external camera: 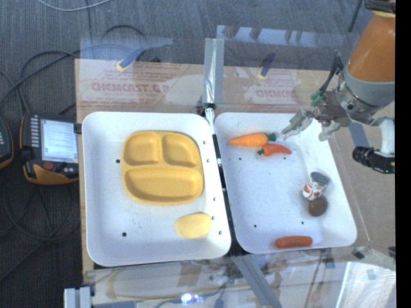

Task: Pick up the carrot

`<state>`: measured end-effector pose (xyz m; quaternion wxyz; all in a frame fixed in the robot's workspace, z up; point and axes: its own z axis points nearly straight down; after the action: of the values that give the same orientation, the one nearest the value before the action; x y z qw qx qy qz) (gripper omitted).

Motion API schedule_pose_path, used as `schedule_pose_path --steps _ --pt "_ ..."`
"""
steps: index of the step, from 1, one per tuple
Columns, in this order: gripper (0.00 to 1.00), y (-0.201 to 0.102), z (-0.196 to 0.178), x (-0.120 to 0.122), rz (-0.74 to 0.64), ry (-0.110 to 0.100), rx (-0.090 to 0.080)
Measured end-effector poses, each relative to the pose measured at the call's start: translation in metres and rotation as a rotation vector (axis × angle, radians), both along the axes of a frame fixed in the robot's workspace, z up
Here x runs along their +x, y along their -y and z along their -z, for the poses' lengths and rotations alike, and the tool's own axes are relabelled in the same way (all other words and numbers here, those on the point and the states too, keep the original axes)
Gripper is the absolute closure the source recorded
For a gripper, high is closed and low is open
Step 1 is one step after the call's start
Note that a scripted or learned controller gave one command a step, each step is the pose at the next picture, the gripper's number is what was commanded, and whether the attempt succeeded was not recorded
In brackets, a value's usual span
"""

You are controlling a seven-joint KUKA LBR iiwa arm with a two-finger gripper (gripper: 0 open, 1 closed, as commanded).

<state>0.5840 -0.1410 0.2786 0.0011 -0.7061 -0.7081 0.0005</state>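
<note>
The carrot (249,139), orange with a green stem end pointing right, lies in the back left part of the right bin (257,204). A smaller orange-red pepper-like piece (277,149) lies just right of it, almost touching. My gripper (307,131) hangs over the bin's back right corner, to the right of the carrot and apart from it. It is open, with nothing between the fingers. One fingertip (289,129) points toward the carrot's green end.
A small can (315,186), a brown round piece (317,206) and a red sausage (294,241) lie in the right bin's front right. The left bin (103,236) holds a yellow divided plate (162,165) and a pale yellow oval (193,225).
</note>
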Motion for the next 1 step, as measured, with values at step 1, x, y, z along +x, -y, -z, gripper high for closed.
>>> schedule_pose_path --steps 1 --pt "0.0 -0.007 0.0832 0.0714 -0.058 -0.001 -0.003"
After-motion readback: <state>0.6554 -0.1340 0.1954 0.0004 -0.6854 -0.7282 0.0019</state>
